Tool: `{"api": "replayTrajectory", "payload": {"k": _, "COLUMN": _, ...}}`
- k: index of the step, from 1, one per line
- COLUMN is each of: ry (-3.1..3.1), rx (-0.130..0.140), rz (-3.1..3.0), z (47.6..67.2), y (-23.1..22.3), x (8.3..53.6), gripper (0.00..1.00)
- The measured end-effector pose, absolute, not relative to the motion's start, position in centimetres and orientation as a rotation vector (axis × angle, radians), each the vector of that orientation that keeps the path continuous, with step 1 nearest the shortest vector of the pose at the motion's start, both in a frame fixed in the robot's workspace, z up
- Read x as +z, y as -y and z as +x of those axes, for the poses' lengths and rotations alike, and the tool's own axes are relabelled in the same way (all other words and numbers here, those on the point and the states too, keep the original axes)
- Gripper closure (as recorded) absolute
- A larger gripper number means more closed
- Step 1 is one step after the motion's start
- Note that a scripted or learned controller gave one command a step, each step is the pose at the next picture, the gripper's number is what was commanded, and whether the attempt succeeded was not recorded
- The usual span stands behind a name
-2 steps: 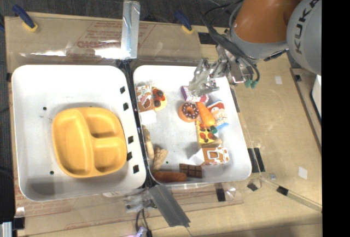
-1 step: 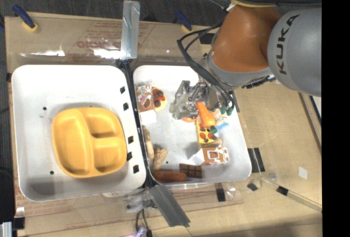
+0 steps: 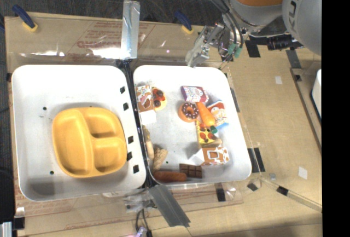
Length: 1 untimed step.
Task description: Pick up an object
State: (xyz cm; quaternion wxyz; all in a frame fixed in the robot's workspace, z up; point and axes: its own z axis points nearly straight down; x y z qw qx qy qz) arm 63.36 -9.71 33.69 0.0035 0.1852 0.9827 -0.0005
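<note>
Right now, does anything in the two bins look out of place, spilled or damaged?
Nothing stands out. The yellow tray lies flat in the left bin; the toy foods lie loosely inside the right bin, none over its rim. The gripper hangs beyond the far edge.

My bins [image 3: 33,175] look like smooth white plastic; the yellow divided tray [image 3: 87,140] is matt plastic; my bench [image 3: 273,121] is bare wood.

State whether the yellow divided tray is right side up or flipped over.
Right side up. The yellow tray lies flat in the left bin, and its recessed compartments face the camera, with the dividing ridges between them visible.
</note>
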Motion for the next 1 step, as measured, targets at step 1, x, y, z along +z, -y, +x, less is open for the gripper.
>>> {"api": "replayTrajectory", "payload": {"k": 1, "ry": -2.894, "rx": -0.003, "rz": 1.221, "z": 64.54, "y": 15.93, "x": 29.99, "gripper": 1.0}}
